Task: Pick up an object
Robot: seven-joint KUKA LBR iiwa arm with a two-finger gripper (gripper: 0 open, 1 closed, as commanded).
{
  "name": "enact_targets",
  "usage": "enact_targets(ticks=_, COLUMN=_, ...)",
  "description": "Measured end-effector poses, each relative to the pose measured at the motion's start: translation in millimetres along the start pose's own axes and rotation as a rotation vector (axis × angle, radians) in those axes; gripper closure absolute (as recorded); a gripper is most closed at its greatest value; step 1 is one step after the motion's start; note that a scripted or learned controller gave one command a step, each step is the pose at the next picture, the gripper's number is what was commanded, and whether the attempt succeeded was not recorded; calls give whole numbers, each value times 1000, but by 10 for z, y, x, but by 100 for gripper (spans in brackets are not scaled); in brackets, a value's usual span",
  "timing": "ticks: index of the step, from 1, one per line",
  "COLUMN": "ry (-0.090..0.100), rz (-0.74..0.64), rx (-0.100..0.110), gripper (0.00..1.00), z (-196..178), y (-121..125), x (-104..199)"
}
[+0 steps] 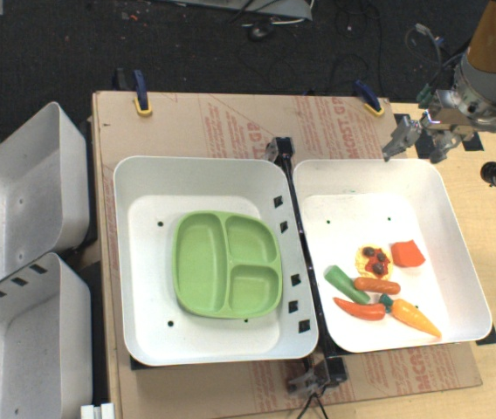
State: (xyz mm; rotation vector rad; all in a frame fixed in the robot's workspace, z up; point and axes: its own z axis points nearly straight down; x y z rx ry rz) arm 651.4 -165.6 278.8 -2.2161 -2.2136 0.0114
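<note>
My gripper [418, 144] hangs open above the far right corner of the right bin [458, 234], with nothing between its fingers. The toy food lies in the near half of that bin: a small pizza slice [373, 258], an orange-red block [408, 253], a green pepper [346, 284], a red sausage [376, 285], a red chili [359, 309] and an orange carrot [414, 316]. All these pieces sit well below and toward the camera from the gripper.
The left bin [143, 199] holds a green three-compartment plate [229, 264]. Black clips [282, 149] join the two bins along their shared wall. Two more white bins [21, 199] stand off the bench at the left. Blue-yellow clamps [141, 94] hold the board's far edge.
</note>
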Motion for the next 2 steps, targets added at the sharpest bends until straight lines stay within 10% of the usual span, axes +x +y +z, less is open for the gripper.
enact_targets(ticks=2, ry=-2, rz=-1, rx=-8, gripper=0, z=355, y=4, x=-14)
